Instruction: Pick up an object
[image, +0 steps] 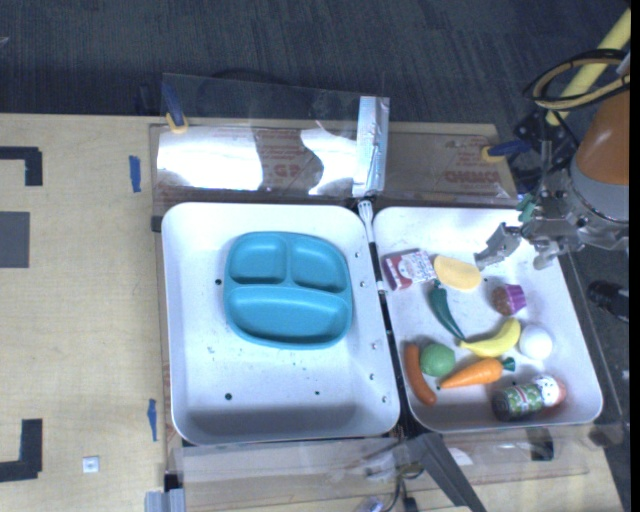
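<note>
Hidden: the arm (608, 160) is cut off at the right edge.
Labels: print on the jar (527, 397) and the red packet (408, 268) is too small to read.
Gripper: the gripper (520, 245) hangs with fingers apart above the right bin (580, 330), holding nothing.
Objects: toy foods lie in the right bin; a blue tray (288, 287) is in the left bin (190, 330).

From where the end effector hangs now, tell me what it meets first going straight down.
Probably the bare floor of the right bin, between the yellow toy and the small purple toy. The end effector hangs above that corner; depth is hard to judge from this slanted view.
</note>
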